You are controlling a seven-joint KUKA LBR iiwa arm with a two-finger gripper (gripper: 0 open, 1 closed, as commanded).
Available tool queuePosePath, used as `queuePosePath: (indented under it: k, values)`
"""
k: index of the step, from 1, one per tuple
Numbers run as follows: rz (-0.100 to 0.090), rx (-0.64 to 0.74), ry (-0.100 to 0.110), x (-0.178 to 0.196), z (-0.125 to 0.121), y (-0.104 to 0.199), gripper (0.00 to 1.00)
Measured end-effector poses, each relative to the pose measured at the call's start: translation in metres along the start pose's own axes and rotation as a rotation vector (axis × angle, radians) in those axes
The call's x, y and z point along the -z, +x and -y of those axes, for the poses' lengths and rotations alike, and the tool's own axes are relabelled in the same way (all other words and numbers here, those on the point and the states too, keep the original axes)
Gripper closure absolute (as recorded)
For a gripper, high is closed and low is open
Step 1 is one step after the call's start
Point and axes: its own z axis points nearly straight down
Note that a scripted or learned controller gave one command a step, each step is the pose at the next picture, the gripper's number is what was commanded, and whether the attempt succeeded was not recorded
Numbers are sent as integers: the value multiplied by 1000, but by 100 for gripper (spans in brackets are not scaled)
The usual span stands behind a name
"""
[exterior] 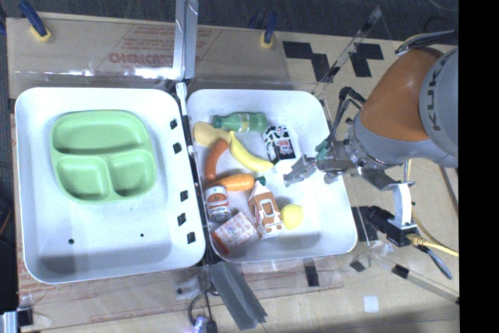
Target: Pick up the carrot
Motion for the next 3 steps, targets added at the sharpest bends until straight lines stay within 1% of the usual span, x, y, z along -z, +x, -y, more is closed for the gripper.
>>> queuePosePath:
  k: [1, 2, 3]
  values:
    - [1, 74, -3, 44, -84, 54, 0]
    - [1, 25, 0, -8, -97, 28, 0]
    - [2, 170, -3, -59, -138, -2, 0]
